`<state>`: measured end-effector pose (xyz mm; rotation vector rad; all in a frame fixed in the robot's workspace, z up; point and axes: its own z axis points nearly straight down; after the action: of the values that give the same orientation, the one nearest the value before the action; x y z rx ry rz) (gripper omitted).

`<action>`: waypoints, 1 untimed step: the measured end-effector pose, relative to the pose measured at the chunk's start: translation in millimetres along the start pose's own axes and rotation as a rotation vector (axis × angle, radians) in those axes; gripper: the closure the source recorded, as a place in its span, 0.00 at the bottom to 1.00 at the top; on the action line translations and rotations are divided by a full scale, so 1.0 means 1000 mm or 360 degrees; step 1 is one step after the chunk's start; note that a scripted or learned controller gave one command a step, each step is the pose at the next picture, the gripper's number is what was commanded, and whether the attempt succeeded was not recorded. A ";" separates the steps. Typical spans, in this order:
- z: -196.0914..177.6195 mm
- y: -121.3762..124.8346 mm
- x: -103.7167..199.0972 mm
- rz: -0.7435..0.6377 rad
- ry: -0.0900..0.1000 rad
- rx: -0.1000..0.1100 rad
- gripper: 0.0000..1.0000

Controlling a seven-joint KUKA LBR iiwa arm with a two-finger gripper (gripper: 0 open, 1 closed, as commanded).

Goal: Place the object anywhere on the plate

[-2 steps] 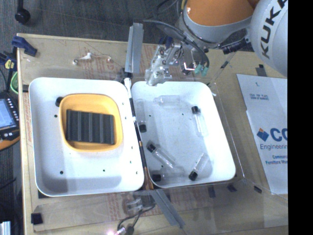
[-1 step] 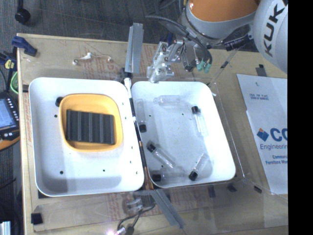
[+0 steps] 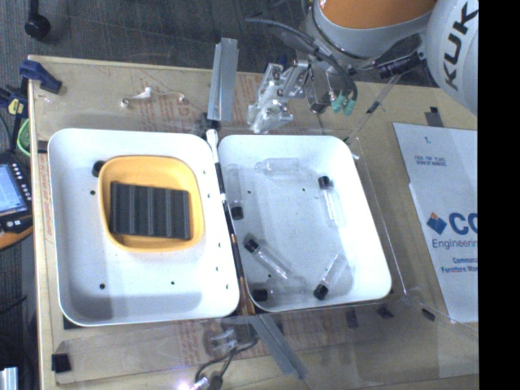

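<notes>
Gripper [image 3: 276, 104] hovers over the tabletop above the right bin's [image 3: 370, 218] top edge, state impossible to tell, while clear vials [image 3: 329, 200] lie scattered in that bin, awaiting transfer to the yellow plate [image 3: 185, 173] at left.

arm [image 3: 382, 6]: cut off by the top edge
gripper [image 3: 272, 108]: fingers too small and cluttered to tell their state
clear tubes [image 3: 331, 205]: see-through, outlines faint against the right bin [image 3: 370, 218]
paper sheet [image 3: 443, 218]: print cut off at the right
handheld screen [image 3: 10, 193]: cut off by the left edge
</notes>
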<state>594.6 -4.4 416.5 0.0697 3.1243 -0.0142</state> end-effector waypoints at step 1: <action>-0.011 -0.001 -0.001 0.0003 -0.0005 0.0003 1.00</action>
<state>595.5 -5.0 427.7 0.0721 3.1213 -0.0177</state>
